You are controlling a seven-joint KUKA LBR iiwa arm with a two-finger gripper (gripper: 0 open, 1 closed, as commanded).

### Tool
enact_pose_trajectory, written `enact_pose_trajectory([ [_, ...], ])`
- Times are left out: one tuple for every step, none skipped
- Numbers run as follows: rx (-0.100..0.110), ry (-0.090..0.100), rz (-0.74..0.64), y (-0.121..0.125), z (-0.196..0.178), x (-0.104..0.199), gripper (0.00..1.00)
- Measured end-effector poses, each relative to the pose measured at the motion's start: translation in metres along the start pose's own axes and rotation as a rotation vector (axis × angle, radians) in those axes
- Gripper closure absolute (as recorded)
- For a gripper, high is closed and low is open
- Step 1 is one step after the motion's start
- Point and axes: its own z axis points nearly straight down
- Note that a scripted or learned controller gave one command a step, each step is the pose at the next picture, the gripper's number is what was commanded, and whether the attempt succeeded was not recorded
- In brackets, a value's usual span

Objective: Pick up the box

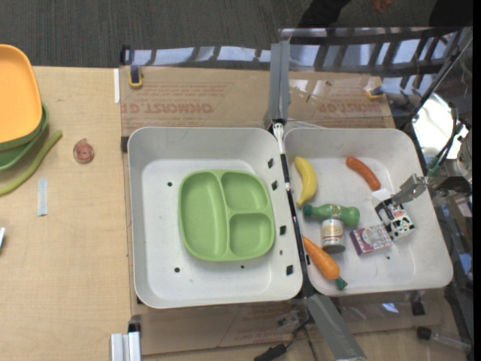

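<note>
The box (370, 241) is small, pink and purple with a white label. It lies flat in the right bin (421, 277), near that bin's front right. My gripper (399, 218) appears as a grey metal piece slanting in from the right, ending in a white-and-black part. It sits just right of and slightly behind the box, touching or almost touching the box's right end. I cannot see anything held in it.
A banana (304, 179), an orange chilli (364, 172), a green bottle (331, 213), a small can (333, 234) and a carrot (324, 261) share the right bin. A green divided plate (225, 214) lies in the left bin (150, 277).
</note>
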Motion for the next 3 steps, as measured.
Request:
enact_pose_trajectory([
  [-0.009, -0.001, 0.148, -0.02, 0.096, 0.03, 0.0],
  [-0.018, -0.008, -0.053, -0.023, 0.122, 0.046, 0.0],
  [-0.005, -0.002, -0.174, -0.002, 0.129, 0.043, 0.0],
])
